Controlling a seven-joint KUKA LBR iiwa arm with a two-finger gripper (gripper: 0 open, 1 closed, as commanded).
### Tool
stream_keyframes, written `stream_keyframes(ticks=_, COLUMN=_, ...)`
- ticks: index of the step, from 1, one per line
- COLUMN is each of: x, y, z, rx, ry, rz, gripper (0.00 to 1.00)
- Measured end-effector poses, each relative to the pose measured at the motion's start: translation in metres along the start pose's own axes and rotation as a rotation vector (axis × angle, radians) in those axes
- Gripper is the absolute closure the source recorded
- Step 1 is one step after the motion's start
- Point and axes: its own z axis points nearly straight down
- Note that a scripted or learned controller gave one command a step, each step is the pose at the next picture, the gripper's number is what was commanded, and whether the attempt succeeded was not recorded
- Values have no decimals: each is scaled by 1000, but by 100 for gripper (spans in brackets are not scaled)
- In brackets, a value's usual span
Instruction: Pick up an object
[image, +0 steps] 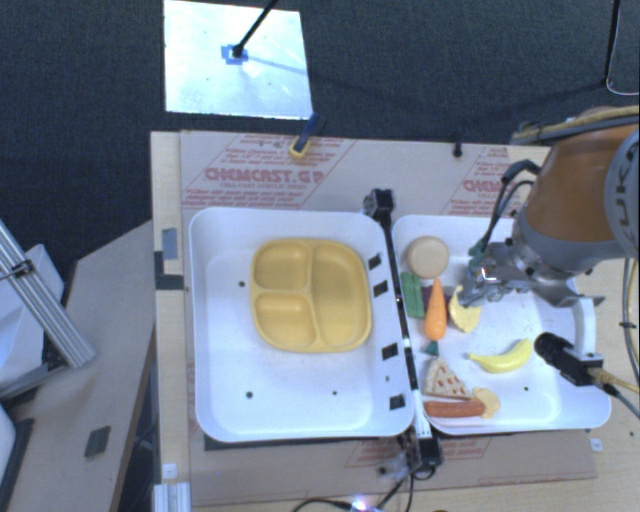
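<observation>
— Hand (478, 290) first: where does it sit?
— Low in the right bin (520, 400), at that bin's upper middle, on the end of the grey arm (575, 200) with its orange band. Whether it is wide or narrow I cannot tell; the metal parts blur together.
— What is closest to it?
— A pale yellow lemon wedge (464, 313), just below the hand, perhaps touching it. Nothing shows as gripped.
— And round that?
— An orange carrot (436, 310) lies upright just left of the wedge, with a green vegetable (411, 293) beside it against the bin's left wall. A round tan bun (427, 256) sits above them. A banana (503, 356) lies below the wedge, toward the middle of the bin. Near the lower edge are a pizza slice (444, 380) and a red sausage (452, 407), touching or nearly so.
— The other bin?
— The left bin (220, 300) holds a yellow divided plate (310, 296) with three compartments, lying flat near its middle.
— Underneath?
— Both bins rest side by side on the bench (270, 170), on a printed board
</observation>
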Motion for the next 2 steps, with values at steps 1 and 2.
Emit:
stream_keyframes(ticks=1, x=0, y=1, z=1, rx=1, ry=0, rz=0, gripper=100)
stream_keyframes(ticks=2, x=13, y=-1, z=-1, rx=2, ry=1, rz=-3, gripper=100)
